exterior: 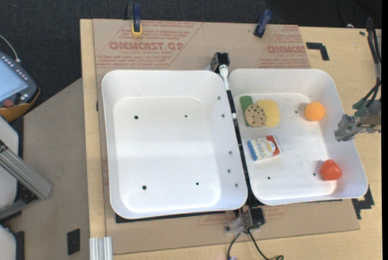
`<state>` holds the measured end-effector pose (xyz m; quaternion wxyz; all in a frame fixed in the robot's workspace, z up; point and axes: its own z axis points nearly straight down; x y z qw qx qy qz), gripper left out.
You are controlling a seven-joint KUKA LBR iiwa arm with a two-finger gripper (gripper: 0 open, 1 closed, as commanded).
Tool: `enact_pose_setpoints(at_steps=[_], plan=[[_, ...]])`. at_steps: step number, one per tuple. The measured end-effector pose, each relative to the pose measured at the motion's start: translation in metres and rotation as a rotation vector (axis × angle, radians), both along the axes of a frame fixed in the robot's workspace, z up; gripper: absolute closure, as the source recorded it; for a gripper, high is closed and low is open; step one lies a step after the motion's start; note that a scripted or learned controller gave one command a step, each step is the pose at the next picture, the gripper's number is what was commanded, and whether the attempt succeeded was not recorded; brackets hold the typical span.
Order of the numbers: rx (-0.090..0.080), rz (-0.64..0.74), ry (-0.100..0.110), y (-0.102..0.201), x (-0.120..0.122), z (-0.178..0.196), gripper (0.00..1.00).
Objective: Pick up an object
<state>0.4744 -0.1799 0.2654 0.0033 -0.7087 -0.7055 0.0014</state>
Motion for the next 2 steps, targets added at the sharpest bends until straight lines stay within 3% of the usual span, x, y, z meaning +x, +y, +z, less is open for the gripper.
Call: enact_pose_setpoints(at_steps=[1,2], plan=[[0.003,0.014,0.0,0.085,0.047,-0.06,1.0],[-0.003,0.012,-0.024,0.13,0.051,0.078,1.0]])
